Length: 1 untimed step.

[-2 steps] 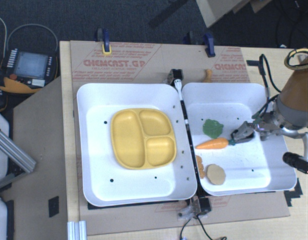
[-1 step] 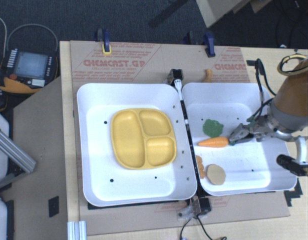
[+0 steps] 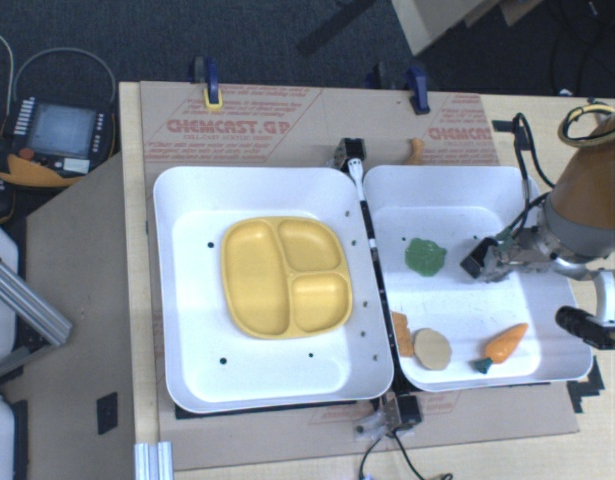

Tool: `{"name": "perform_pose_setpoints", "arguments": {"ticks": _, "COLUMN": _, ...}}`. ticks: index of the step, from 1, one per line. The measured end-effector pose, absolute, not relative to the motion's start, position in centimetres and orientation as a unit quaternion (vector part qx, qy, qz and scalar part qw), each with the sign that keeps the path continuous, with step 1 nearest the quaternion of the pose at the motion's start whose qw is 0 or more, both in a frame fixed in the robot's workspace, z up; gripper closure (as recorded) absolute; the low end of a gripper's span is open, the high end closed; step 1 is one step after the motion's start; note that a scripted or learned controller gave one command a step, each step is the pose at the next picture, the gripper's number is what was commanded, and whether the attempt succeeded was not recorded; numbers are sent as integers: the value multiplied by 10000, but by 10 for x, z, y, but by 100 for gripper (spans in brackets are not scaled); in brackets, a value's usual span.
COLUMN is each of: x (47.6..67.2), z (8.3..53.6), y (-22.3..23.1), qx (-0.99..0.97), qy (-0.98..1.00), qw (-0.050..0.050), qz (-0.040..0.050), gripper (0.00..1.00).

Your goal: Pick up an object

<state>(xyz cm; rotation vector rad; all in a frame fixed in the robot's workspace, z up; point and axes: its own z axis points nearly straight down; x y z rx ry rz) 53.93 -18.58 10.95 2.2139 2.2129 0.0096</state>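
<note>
Green piece (image 3: 425, 256), carrot (image 3: 505, 343), right bin (image 3: 457, 193)

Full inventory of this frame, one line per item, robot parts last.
Bins: 2, white, side by side on the bench.
Divided plate: 1, yellow, three compartments, middle of the left bin.
Broccoli-like toy: 1, green, upper middle of the right bin.
Carrot toy: 1, orange with a green tip, near the front edge of the right bin.
Round flat piece: 1, tan, front left of the right bin.
Small piece: 1, orange, beside the round flat piece, at the right bin's left wall.
Clamps: 2, blue, back edge of the board.
Pendant: 1, black with a screen, on the floor to the left.
Arm: 1, grey with orange band, from the right.
Gripper: 1, dark, low over the right bin, right of the broccoli-like toy.
</note>
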Motion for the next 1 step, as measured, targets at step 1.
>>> {"name": "perform_pose_setpoints", "arguments": {"ticks": 1, "x": 544, "z": 168, "y": -177, "qx": 7064, "qy": 7078, "qw": 28, "qz": 11, "gripper": 100}}
